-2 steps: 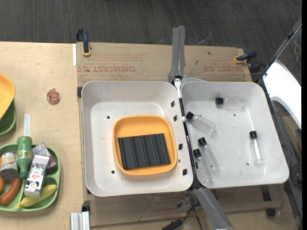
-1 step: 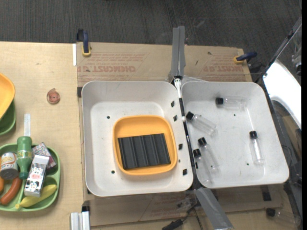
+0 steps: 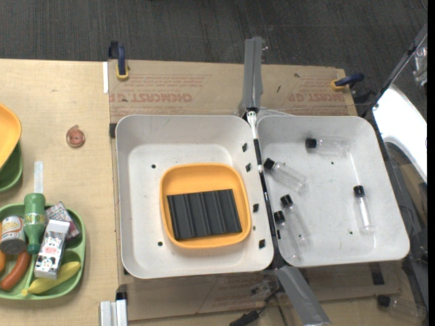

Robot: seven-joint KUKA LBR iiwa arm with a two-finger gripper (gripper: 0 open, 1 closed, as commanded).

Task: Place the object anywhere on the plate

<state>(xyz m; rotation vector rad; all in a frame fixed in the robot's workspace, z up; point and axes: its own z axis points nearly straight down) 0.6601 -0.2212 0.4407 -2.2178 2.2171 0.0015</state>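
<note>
An orange plate [image 3: 204, 175], bearing a dark ribbed insert [image 3: 204, 214], is sitting in the left bin [image 3: 132, 148]. Four clear vials with black caps are lying in the right bin [image 3: 387, 243]: one at the far side [image 3: 325, 143], one near the divider [image 3: 284, 174], one at the front [image 3: 293, 217], one toward the right [image 3: 363, 208]. The task is not yet looking begun: no vial is resting on the plate. The claw's state I cannot tell; a grey-white part of the arm [image 3: 401, 124] is waiting at the right edge.

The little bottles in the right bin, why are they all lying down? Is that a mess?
A bit. The clear vials lie tipped over, pointing different ways across the right bin. None is on the orange plate, which holds a dark ridged block.
</note>
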